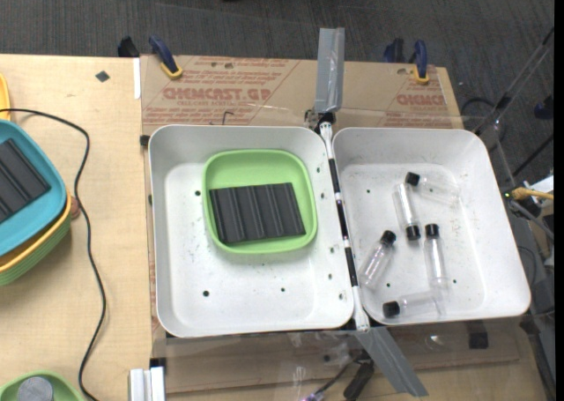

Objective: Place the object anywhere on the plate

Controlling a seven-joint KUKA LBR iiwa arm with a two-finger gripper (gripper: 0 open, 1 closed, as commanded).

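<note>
A green square plate lies in the left bin, with a dark ribbed pad covering its middle. Several clear plastic vials with black caps lie in the right bin: one vial near the centre, one vial slanted to its lower left, one vial upright to the right, and another vial along the front wall. A further vial lies near the back.
Cardboard is clamped behind the bins. Stacked teal and yellow plates sit on the wooden bench at the left, with a black cable running beside them. A green object shows at the bottom left corner.
</note>
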